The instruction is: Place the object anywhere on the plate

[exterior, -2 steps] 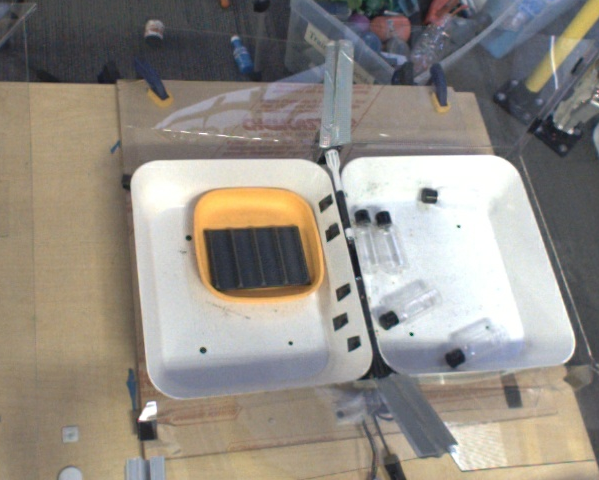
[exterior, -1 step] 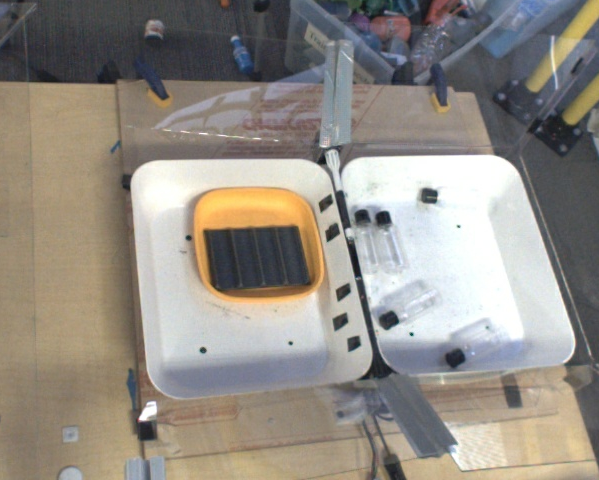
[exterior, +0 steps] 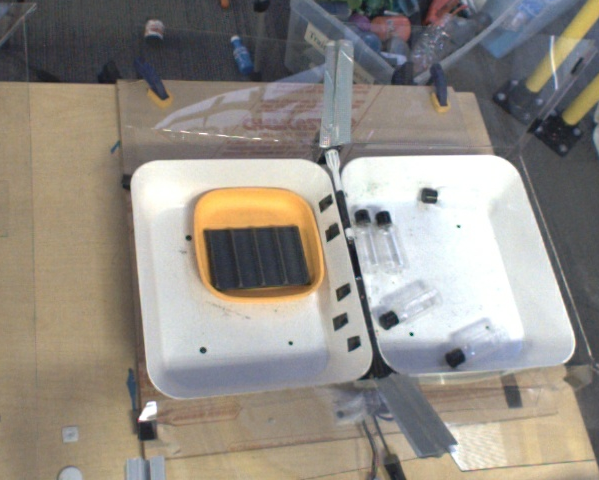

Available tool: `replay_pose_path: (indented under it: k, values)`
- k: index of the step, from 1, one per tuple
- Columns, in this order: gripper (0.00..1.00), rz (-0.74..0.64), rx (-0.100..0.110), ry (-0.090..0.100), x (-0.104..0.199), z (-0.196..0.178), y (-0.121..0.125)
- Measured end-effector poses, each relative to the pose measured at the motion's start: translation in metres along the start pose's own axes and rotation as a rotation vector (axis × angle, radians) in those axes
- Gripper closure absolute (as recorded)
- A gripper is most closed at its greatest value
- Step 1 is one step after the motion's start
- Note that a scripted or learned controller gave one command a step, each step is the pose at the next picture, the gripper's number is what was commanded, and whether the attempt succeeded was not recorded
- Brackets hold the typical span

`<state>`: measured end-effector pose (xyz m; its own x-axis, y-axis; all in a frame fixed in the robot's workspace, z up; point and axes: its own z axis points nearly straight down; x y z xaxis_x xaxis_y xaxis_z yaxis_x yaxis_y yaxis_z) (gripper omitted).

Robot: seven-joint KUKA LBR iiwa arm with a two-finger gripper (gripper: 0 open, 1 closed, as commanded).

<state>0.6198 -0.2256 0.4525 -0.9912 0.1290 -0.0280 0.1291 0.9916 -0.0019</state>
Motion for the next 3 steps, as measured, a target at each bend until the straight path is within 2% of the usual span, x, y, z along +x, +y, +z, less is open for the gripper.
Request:
replay_pose_path:
  k: [3]
  values:
    - [1.00,0.014,0.001,-0.044,-0.004,-0.042,-0.005]
